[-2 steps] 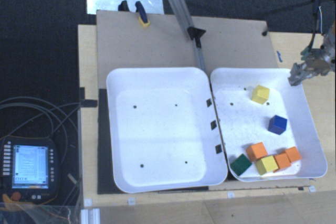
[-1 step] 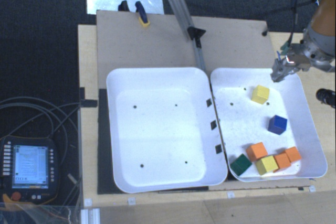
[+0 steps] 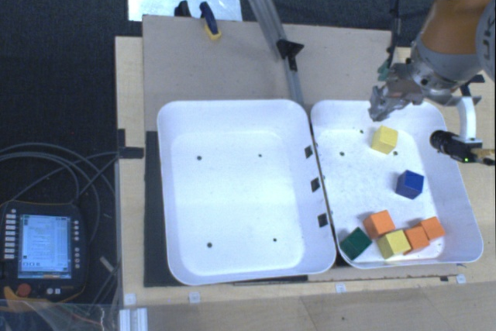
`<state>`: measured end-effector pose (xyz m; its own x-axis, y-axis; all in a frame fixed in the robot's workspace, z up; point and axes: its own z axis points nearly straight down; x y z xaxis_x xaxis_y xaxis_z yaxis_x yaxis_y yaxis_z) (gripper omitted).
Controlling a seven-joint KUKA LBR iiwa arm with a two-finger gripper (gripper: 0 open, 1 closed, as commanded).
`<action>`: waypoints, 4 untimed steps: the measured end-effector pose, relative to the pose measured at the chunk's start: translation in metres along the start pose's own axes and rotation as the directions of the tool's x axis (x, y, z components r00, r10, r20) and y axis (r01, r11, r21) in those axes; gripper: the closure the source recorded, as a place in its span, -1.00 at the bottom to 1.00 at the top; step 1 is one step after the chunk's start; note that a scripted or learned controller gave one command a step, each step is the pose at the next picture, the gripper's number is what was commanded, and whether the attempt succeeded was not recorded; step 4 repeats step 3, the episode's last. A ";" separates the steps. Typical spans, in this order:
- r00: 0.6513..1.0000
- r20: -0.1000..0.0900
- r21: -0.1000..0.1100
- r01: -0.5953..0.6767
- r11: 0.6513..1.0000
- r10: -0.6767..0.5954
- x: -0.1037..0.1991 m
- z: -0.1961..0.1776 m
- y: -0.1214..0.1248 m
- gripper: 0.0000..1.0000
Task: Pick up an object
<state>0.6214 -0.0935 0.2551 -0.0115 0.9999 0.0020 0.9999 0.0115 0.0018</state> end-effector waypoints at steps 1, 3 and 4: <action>1.000 0.000 -0.001 0.000 1.000 0.000 0.052 -0.009 0.000 1.00; 1.000 0.000 0.002 -0.001 1.000 0.001 0.153 0.008 -0.022 1.00; 1.000 0.000 0.002 -0.001 1.000 0.001 0.153 0.008 -0.022 1.00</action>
